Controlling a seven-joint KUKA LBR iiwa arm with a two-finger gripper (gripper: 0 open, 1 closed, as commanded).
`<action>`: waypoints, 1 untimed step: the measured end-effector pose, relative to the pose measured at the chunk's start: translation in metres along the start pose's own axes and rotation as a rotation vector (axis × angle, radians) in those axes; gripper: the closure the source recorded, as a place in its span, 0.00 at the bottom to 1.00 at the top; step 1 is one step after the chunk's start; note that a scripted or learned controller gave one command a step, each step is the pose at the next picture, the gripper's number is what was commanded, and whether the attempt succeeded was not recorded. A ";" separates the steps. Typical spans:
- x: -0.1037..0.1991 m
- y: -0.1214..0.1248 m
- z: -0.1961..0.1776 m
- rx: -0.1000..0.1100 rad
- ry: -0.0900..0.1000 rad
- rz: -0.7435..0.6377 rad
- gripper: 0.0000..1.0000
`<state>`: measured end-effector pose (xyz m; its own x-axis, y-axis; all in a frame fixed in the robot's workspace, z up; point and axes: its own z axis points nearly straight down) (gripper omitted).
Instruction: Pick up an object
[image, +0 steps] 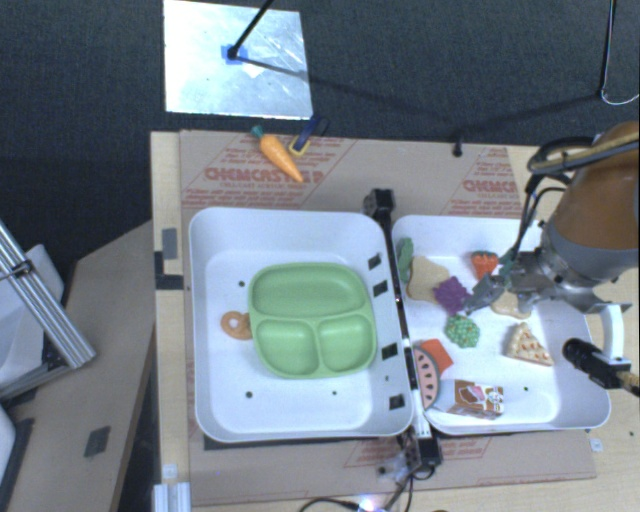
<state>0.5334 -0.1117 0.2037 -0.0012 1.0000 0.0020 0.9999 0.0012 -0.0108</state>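
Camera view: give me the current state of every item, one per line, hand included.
hand: low over the right bin, by the purple grapes, nothing visibly held
purple grapes: lying in the right bin
broccoli: lying loose
pizza slice: flat
watermelon slice: against the divider
green tray: upright in the left bin
pretzel: beside the tray
carrot: outside the bins

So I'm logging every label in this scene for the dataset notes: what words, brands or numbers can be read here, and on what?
"CHEMCAST" in red, repeated along the brown board under the two bins; the smaller red print with it is too blurred to read.
The small packet in the right bin has printing, too small to read.
The foil sheet carries no readable text.
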 end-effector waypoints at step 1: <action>0.000 0.003 -0.006 -0.012 -0.002 -0.002 0.00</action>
<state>0.5361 -0.1117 0.2095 -0.0035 1.0000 0.0002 1.0000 0.0035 0.0013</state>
